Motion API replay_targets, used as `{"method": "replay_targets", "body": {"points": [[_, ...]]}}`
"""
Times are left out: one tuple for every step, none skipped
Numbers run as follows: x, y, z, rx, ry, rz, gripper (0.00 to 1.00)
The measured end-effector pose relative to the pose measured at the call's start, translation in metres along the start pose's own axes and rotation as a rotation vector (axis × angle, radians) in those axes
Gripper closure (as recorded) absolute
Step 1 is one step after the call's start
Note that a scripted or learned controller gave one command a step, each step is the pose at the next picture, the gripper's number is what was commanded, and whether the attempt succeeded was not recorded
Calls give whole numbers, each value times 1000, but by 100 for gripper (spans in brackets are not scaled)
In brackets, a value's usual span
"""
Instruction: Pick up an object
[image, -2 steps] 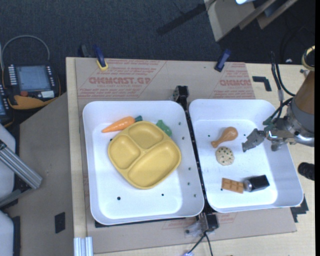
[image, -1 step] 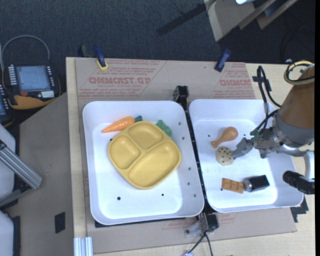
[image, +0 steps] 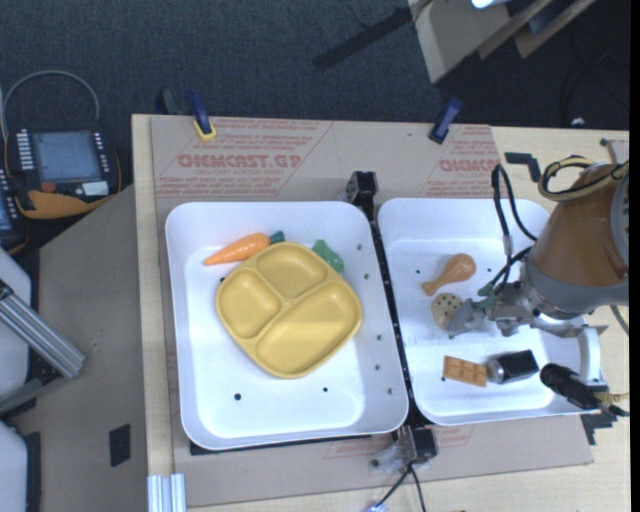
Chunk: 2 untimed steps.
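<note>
Starting at the left, a yellow plate (image: 289, 320) with three parts is seen in the middle of the left bin (image: 190, 330). An orange carrot (image: 236, 249) lies at the plate's top edge, and a green thing (image: 329, 256) is tucked beside it.

In the right bin (image: 430, 225), a toy chicken leg (image: 449, 273) lies near the middle. Just below it, a round spotted cookie (image: 446, 311) is seen. A brown waffle piece (image: 465, 371) lies near the bottom edge, with a dark block (image: 513, 366) touching it on the right.

The gripper (image: 468, 318) is low, right beside the cookie. It cannot be told if it is open or closed. The cookie looks like the thing to be picked. For a good grab, the gripper should be centered over the cookie, squeezed gently, then lifted straight up.
</note>
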<state>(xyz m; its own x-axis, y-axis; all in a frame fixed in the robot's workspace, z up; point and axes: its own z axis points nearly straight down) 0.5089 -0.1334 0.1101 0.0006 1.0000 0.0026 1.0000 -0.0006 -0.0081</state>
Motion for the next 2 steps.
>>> {"method": "replay_targets", "body": {"points": [[-1,2,-14,-9,-3,0,100],[1,11,-61,-15,-5,-2,100]]}}
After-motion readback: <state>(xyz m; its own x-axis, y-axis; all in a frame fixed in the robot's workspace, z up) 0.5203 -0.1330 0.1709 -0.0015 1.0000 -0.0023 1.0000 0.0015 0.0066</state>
